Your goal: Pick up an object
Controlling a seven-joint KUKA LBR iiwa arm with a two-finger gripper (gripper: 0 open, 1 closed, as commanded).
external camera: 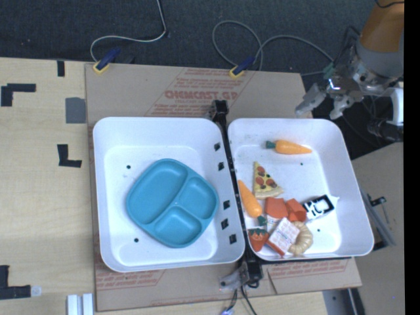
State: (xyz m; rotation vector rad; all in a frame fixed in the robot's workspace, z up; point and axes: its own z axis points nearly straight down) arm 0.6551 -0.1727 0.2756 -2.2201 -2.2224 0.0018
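The right bin (348,176) holds several toy foods. A carrot (289,147) lies near its far side, and a pizza slice (266,181) sits in the middle. An orange sausage-like piece (249,200) lies by the left wall. Red-orange blocks (286,209), a black-and-white item (319,206), a small red-and-white box (283,236), a tan pastry (304,239) and a strawberry (258,239) crowd the near side. My gripper (321,108) hangs just beyond the bin's far right corner, open, with nothing between its fingers.
The left bin (108,176) holds a blue divided plate (172,202). Both bins rest on a cardboard sheet (190,90). Cables with blue-yellow clips (241,65) run across the dark floor behind the bench.
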